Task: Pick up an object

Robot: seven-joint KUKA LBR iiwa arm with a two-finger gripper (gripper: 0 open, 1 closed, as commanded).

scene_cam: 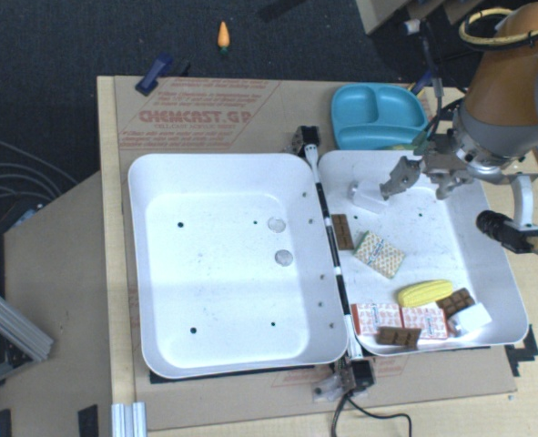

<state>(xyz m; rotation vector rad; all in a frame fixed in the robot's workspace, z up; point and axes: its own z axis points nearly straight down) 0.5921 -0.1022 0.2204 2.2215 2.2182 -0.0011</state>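
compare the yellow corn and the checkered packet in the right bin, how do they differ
The corn is plain yellow and rounded, a long oval; the packet is flat, squarish and checkered in pale tones. The corn lies nearly level across the view, low in the right bin, touching a brown piece at its right end; the packet sits turned like a diamond, higher up, nearer the bin's left wall. Both are small and lie loose on the bin floor, apart from the gripper.

1. A robotics lab: a grey arm [505, 98] with an orange band reaches over a table [205, 107] topped with a printed board.
2. Loose cables [14, 189] lie on dark carpet [59, 35], beside an aluminium rail [14, 321].
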